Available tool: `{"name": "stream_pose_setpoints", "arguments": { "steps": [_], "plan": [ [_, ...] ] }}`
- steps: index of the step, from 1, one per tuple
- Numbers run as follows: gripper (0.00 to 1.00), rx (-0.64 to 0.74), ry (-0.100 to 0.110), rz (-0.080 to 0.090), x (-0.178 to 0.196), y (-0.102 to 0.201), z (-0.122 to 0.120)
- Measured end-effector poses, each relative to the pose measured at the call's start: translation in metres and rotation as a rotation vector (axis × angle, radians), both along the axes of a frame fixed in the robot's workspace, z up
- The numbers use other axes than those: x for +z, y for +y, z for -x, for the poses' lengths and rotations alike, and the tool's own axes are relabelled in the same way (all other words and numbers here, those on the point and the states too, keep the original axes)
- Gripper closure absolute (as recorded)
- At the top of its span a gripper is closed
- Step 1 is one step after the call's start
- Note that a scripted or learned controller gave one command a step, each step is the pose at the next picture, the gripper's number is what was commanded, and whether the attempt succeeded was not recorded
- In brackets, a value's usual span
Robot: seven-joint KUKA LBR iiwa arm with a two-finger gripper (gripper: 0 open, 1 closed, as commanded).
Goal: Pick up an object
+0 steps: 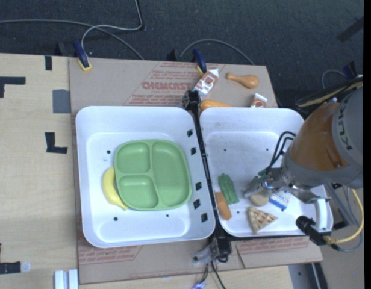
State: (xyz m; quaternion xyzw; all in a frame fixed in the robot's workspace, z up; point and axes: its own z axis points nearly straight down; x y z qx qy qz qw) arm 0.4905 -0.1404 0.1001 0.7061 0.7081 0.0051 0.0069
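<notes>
From my remote station I see the grey arm (330, 149) with its orange band reaching in from the right, low over the right bin (246, 116). Its gripper (262, 185) sits down near the bin floor, toward the lower right part of that bin. The wrist and cabling hide much of the tip, so whether it is spread or closed, I cannot tell, and nothing shows plainly between its ends.

Several small items lie around it. A pale tan piece (258, 199) rests just below the gripper, close enough that I cannot say whether they touch. A blue and white scrap (277, 202) lies just to the right of that, partly under the arm. A pizza slice (260, 220) lies a little further toward the bin's near wall, apart from the gripper. To the gripper's left, a green pepper-like piece (227, 188) and an orange carrot (222, 205) lie side by side near the wall between the bins, apart from the gripper.

In the left bin (89, 161), a green divided plate (153, 174) sits near the middle, with a yellow banana (111, 188) tucked against its left edge, partly beneath it.

Beyond the bins, on the cardboard (113, 83), lie a tan drumstick-shaped toy (242, 79), a small red and white packet (205, 81) and an orange item (215, 104) at the right bin's far rim.
</notes>
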Motion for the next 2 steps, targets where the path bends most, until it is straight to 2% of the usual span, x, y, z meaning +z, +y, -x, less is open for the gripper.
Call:
{"name": "stream_pose_setpoints", "arguments": {
  "steps": [1, 2],
  "plan": [
    [1.00, -0.001, 0.019, -0.003, 0.083, 0.064, -0.039],
    [1.00, -0.001, 0.019, -0.003, 0.107, 0.106, -0.078]
  ]
}}
